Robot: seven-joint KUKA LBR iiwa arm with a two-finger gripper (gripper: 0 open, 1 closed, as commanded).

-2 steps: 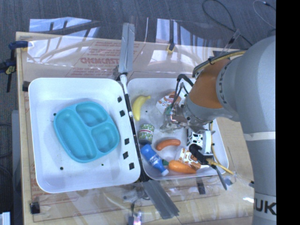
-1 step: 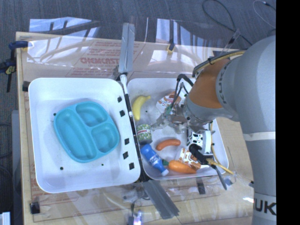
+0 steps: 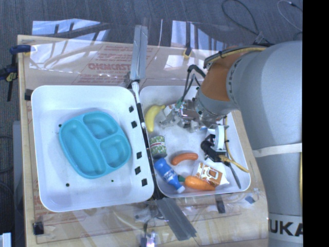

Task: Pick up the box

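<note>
Clear sheeting reads perhaps "CHEMCAST"; arm reads "KUKA" beside box.

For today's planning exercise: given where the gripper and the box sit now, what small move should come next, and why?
Probably shift the gripper toward the bin's near right corner: it sits beside the banana, while the box lies at the front of the right bin, next to the carrot.
</note>
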